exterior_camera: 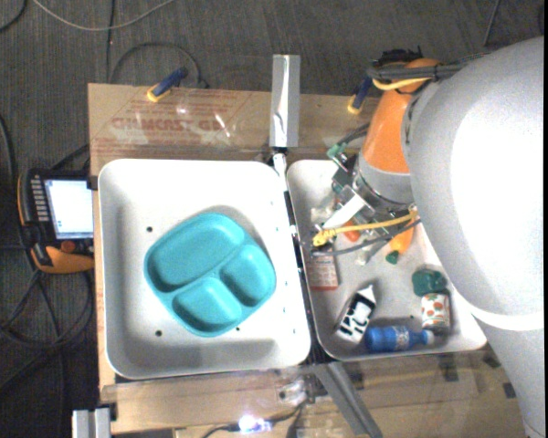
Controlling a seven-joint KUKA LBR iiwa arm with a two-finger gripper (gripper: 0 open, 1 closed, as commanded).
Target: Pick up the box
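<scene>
— Step in hand?
— Approach, seemingly. Gripper (pixel 340 210) low over the right bin (pixel 397 295), far end; clenched or released, cannot tell.
— And the box?
— Box (pixel 323 270) flat on the bin floor, against the left wall, near the gripper.
— Next?
— Probably a short shift over the box, then down to grasp.

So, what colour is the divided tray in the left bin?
Turquoise blue; the divided tray shows plainly in the camera view, lying in the white left bin.
</scene>
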